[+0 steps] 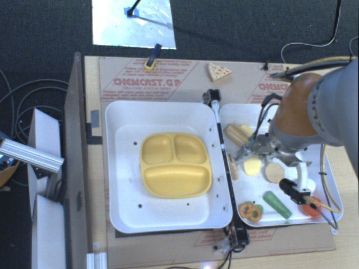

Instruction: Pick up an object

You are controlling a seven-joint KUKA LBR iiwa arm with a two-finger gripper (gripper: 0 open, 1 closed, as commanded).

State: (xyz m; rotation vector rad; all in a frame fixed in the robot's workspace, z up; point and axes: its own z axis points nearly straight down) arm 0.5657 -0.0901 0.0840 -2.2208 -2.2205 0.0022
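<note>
Yellow piece [252,166] just beside, perhaps under, tool [251,150].

Glossy yellow plastic tray [175,165], smooth white plastic bins [126,206], matt cardboard [168,77]

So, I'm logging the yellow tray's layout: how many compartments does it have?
3. The yellow tray in the left bin has two small compartments side by side along its far edge and one wide compartment along its near edge. Nothing covers it.

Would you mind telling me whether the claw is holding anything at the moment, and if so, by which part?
It cannot be told. The claw is low in the right bin, beside a pale yellow piece and a bread roll, but no item visibly sits in its grip.
</note>
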